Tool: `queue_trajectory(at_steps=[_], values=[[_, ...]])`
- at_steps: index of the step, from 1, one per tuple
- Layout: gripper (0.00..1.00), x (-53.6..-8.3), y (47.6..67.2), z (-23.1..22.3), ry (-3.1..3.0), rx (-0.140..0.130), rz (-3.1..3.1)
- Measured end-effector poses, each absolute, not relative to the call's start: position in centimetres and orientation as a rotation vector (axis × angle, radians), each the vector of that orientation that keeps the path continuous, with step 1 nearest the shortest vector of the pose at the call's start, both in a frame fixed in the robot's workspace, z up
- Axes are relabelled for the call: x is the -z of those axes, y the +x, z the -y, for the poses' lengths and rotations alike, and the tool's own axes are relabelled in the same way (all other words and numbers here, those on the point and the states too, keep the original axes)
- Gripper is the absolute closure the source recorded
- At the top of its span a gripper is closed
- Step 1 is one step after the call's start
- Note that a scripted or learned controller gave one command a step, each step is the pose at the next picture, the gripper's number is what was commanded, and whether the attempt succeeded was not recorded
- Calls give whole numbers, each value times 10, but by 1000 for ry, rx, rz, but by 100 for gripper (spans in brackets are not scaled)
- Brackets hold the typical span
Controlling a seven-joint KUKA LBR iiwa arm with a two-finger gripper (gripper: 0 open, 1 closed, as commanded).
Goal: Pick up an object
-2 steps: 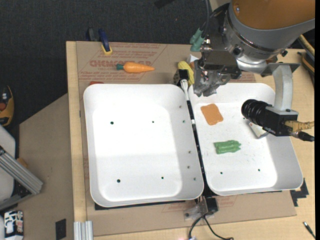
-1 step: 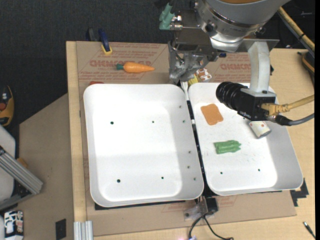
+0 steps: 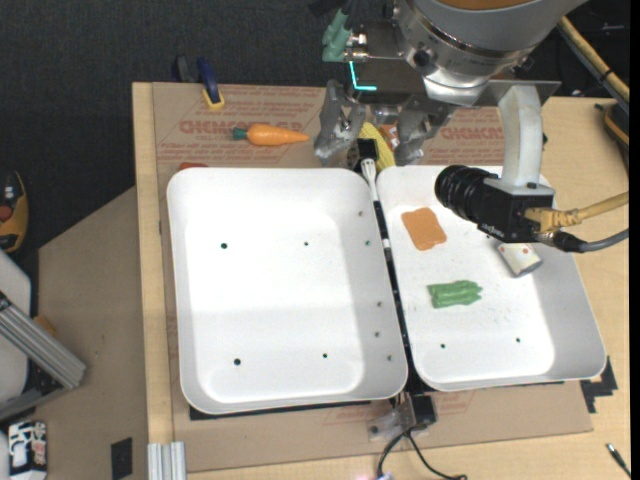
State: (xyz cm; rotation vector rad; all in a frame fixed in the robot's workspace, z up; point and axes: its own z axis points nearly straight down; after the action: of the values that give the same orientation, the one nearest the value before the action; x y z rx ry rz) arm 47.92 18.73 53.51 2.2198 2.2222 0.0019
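- Pincer (image 3: 368, 140) sits at far edge of bins, right over the seam between left bin (image 3: 200, 208) and right bin (image 3: 570, 318); grey arm w/ orange band above it.
- Fingers look spread, w/ a yellow object (image 3: 378, 134) between them – prob. gripped, but partly hidden, so can't tell for sure if it's clamped.
- Other candidates in right bin: orange flat piece (image 3: 424, 228) near far-left corner, green piece (image 3: 455, 294) mid-bin, nearer. Both lying loose, well apart from pincer.
- Toy carrot (image 3: 272, 136) on cardboard surface (image 3: 160, 148) beyond left bin, outside both bins.
- Black cylindrical unit (image 3: 480, 200) w/ hoses hangs over right bin.
- Progress, my read: grab maybe made at yellow thing, lift not confirmed. Left: raise clear of bin rim & show object stays held.
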Motion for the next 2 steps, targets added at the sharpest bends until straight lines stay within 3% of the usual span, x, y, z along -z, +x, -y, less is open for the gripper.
queue_trajectory(at_steps=[1,2], values=[[100,-546,480,-188,2217,-8,-2222],[0,-545,480,-188,2218,-6,-2222]])
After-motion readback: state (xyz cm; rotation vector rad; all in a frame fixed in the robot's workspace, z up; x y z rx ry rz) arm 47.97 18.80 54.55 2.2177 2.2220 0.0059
